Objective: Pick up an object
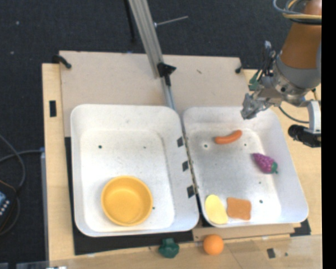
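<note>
Pale wooden bench (53, 150), two bins. Your claw (250, 111) hovers at the right white bin's (291, 178) twelve o'clock rim; grip state unreadable. Approach step. Next: descend onto the orange sausage-shaped toy (228, 138).

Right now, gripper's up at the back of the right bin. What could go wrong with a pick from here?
1. The gripper hangs over the far rim of the right bin, near the orange sausage; a straight descent may hit the rim instead.
2. The yellow piece and orange block touch, so a grasp could catch both or neither.
3. The purple grapes lie near the right wall, leaving little finger room.
</note>
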Motion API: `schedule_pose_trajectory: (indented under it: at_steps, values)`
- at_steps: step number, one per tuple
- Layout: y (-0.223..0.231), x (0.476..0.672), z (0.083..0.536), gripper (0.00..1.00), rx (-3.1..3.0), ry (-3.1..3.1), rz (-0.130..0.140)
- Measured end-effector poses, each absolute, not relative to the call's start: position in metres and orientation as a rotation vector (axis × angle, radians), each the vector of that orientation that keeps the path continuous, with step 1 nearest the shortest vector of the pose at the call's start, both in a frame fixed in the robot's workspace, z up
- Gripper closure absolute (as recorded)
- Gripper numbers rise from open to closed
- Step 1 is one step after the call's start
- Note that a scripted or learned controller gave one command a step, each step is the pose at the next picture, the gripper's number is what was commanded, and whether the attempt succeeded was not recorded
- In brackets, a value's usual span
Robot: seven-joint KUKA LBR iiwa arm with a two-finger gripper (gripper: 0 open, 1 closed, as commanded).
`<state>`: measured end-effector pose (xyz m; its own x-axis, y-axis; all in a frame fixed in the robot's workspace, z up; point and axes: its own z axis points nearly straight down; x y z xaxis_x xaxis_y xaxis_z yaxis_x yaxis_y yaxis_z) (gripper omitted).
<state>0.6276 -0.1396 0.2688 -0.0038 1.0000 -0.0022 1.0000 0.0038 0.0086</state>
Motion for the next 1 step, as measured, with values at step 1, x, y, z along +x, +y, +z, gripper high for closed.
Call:
schedule_pose_trajectory:
  at_steps: [1]
  values:
    - [-0.1002, 0.6118, 0.2723, 1.00, 2.218, 2.223, 0.000]
